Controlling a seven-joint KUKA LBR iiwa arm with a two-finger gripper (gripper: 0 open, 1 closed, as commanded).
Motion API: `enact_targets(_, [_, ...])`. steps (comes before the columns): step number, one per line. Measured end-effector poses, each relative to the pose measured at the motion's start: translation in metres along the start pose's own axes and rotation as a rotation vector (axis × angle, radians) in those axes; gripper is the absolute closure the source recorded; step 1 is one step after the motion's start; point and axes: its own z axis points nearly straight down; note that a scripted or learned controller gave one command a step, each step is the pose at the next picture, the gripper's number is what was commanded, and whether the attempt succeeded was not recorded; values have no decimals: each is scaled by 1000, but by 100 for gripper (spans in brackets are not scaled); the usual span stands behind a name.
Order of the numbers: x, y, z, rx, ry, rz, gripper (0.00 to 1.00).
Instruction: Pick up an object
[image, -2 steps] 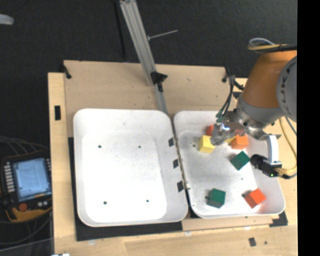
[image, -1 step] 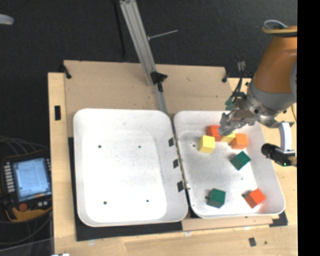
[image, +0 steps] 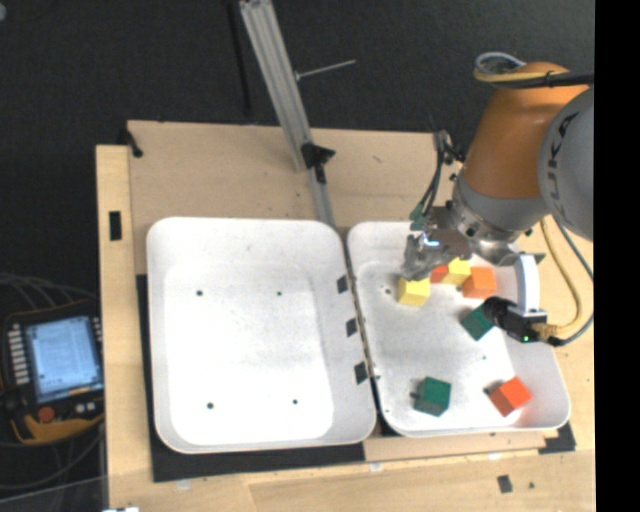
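My gripper (image: 422, 258) hangs low over the back of the right bin (image: 395, 415), reaching in from the right. Just in front of it and slightly left lies a yellow block (image: 413, 291), very close to the gripper's tip. To its right sit a second yellow block (image: 459, 269) and an orange block (image: 481, 281), with a small reddish piece (image: 438, 272) between them and the gripper. A green block (image: 478, 322) lies mid-right. Near the front are another green block (image: 432, 396) and an orange block (image: 509, 396).
The left bin (image: 250, 330) sits beside the right one, sharing a raised divider edge (image: 358, 320). A slanted metal pole (image: 290, 110) rises behind the bins. A cable and black connector (image: 525, 325) hang off the wrist above the right bin's right side.
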Motion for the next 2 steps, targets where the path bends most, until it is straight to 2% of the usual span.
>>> enact_targets(2, [104,4,-7,-1,1,-2,100])
